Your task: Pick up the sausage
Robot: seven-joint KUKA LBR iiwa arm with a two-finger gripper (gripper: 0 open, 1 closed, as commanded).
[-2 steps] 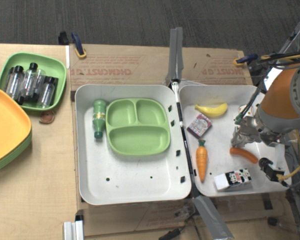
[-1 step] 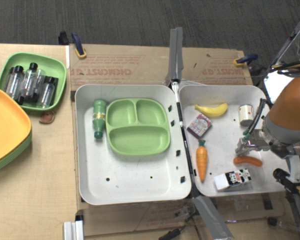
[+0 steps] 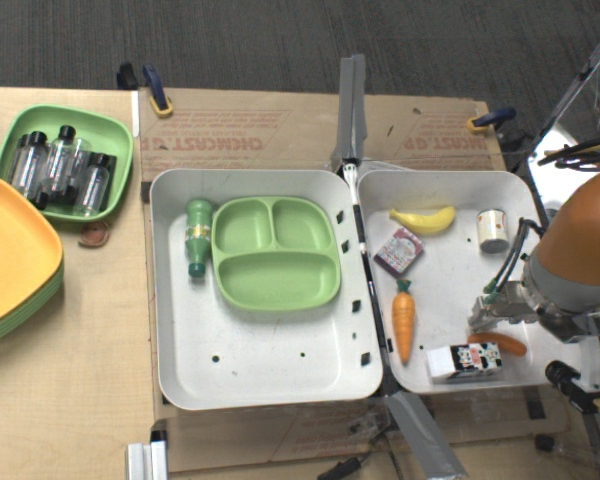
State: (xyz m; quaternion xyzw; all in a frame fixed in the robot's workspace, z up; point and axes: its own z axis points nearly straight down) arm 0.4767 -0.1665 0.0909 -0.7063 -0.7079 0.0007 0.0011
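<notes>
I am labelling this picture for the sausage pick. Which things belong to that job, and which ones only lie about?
Belong to the job:
- sausage, near the right bin's front right corner
- gripper, right beside it
- right bin

Only lying about:
- banana
- carrot
- small can
- purple packet
- white box
- green plate and green bottle in the left bin

Green divided plate (image 3: 276, 252), yellow banana (image 3: 423, 219), orange carrot (image 3: 404, 320), white bins (image 3: 170, 298).

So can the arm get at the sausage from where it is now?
Probably yes. The tool hangs right over the sausage in the right bin. A small box lies close against the sausage's left end and may crowd the grasp.
</notes>
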